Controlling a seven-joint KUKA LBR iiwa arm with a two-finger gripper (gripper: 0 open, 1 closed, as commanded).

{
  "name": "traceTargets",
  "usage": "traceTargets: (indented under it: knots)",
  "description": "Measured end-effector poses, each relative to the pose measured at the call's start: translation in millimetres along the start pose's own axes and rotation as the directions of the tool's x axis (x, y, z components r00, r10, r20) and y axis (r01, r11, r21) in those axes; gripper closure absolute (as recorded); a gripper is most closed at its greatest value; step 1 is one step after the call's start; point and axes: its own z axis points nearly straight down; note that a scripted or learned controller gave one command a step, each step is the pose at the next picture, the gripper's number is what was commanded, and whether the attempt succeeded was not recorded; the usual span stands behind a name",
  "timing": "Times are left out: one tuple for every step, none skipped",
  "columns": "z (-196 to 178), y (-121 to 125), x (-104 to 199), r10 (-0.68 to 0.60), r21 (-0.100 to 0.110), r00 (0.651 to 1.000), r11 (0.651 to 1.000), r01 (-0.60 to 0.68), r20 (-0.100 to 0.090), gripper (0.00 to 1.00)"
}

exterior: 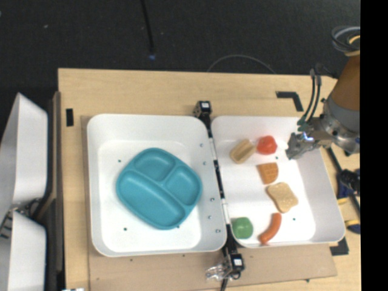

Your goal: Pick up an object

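Gripper sits low over the right bin, close to its right wall, and whether its jaws are open or closed I cannot tell: the tip is a dark, blurred lump. Nothing shows between them. The grey arm with its orange band comes in from the right edge.

Nearest piece is the tomato, round and red, just left of the tip but apart from it. Beside that, a tan bread roll, oblong and tilted. Below the tomato, an orange nugget, then a toast slice, pale and squarish. At the near edge, a curved red-orange sausage and a round green piece near the bin's left corner. The pieces run down the middle of the bin, so bare white floor lies open along the right wall.

Left bin holds a teal plate, smooth, with three compartments, turned at an angle, white floor showing all round it.

Both bins rest on a pale wood bench; dark floor behind, with a thin cable across it.
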Motion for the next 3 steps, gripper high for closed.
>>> traceTargets:
  knots:
    - [-8,17,48,-0.003,0.004,1.000,1.000,0.003,-0.003,1.00]
    - [6,32,96,-0.002,0.007,1.000,1.000,0.002,-0.002,1.00]
    - [8,58,135,-0.002,0.004,1.000,1.000,0.002,-0.002,1.00]
